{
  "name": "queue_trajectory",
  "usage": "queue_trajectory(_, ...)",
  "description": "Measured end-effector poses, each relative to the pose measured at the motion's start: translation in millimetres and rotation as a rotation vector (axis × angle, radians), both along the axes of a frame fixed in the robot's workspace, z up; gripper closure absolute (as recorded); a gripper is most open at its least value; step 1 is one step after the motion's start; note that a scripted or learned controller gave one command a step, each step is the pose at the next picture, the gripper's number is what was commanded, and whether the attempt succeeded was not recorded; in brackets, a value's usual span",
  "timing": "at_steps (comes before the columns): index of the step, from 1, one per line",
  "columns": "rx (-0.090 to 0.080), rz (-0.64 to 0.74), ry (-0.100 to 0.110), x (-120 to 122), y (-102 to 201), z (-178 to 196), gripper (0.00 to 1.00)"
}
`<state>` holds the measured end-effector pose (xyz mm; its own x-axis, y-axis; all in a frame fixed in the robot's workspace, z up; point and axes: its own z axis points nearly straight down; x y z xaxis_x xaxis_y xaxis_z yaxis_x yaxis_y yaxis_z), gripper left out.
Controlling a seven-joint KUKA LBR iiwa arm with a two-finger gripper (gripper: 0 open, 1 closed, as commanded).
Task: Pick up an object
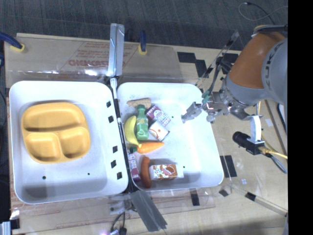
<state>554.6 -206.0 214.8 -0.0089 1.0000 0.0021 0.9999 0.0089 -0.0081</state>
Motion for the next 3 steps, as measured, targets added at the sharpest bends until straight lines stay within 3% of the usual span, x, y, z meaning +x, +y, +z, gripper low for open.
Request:
queue_trajectory(1, 0.002, 0.194, 0.001, 36.9, 84.1, -26.0, 0.0)
queue_trajectory(2, 0.002, 0.307, 0.001, 49.7, 103.3, -68.1, 0.0)
queue_trajectory(3, 0.004, 0.379, 0.002, 49.9, 105.4, -75.3, 0.0)
